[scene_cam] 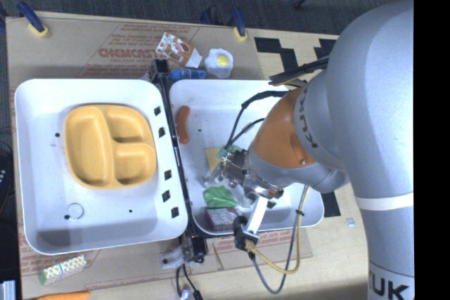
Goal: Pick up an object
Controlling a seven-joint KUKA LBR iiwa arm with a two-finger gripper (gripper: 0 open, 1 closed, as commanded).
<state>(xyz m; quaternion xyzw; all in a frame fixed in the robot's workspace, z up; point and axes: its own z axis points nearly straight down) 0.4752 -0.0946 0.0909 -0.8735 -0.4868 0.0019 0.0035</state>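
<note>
Where the tool [223,175] hangs, a green object [219,196] lies just below.

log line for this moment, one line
arm: over right bin | gripper: low beside green item | grasp: unclear | left bin: yellow divided tray

The left bin [31,172] offers open floor along its near side and left wall, with the yellow divided tray [109,144] filling its middle and far part. In the right bin [211,91], the far strip is mostly open apart from an orange sausage-shaped piece [183,124] lying close to the shared wall. Its near half is crowded: the arm [330,130] hangs over it, above a green item [220,197], a dark packet [219,218] and a yellow card [212,157] packed close together.
</note>
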